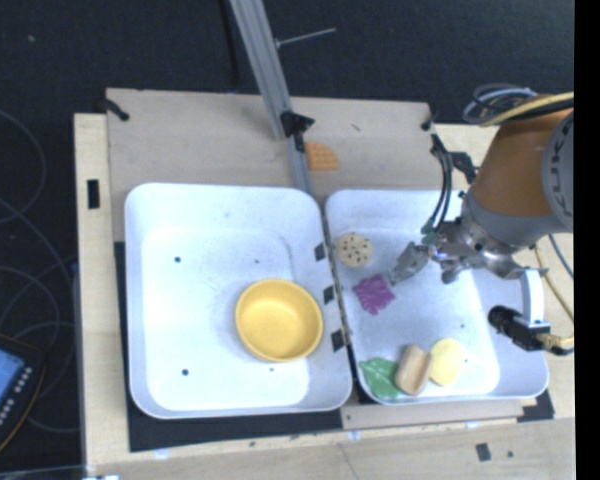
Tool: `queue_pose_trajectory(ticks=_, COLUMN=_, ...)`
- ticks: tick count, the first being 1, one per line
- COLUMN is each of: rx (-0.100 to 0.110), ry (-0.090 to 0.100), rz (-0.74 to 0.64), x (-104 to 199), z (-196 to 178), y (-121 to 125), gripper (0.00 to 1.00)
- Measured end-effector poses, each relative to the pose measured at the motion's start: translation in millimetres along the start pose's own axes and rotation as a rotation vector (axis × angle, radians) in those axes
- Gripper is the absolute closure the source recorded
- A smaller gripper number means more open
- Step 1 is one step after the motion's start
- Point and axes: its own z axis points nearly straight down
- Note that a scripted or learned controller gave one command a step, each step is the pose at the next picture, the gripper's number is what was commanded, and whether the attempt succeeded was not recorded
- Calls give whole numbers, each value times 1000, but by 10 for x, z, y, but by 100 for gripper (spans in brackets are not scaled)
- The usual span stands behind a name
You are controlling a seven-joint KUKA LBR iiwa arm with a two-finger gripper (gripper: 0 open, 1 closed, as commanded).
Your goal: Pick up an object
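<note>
Purple and crumpled-looking, the small purple object (pixel 374 294) lies on the floor of the right bin (pixel 480 218), near the divider between the two bins. From where I stand the gripper (pixel 416 260) hangs just up and to the right of it, fingers pointing down-left toward it; they look slightly parted with nothing between them. So the nearest candidate sits a short way down-left of the fingertips. Beyond it, the round speckled biscuit (pixel 355 249) lies further left, the bread roll (pixel 413 369) and yellow lump (pixel 447 361) toward the bin's near edge.
</note>
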Motion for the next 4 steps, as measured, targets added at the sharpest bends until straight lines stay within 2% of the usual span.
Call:
queue_pose_trajectory(ticks=1, rx=-1, ry=-1, rz=0, x=-95, z=505, y=-70, gripper=0)
queue_pose_trajectory(ticks=2, rx=-10, ry=1, rz=6, x=-93, z=364, y=-43, gripper=100)
queue_pose_trajectory(ticks=3, rx=-14, ry=-1, rz=5, x=-175, z=-212, y=-100, gripper=100)
queue_pose_trajectory(ticks=4, rx=-8, ry=1, rz=6, x=-182, z=-207, y=-91, gripper=100)
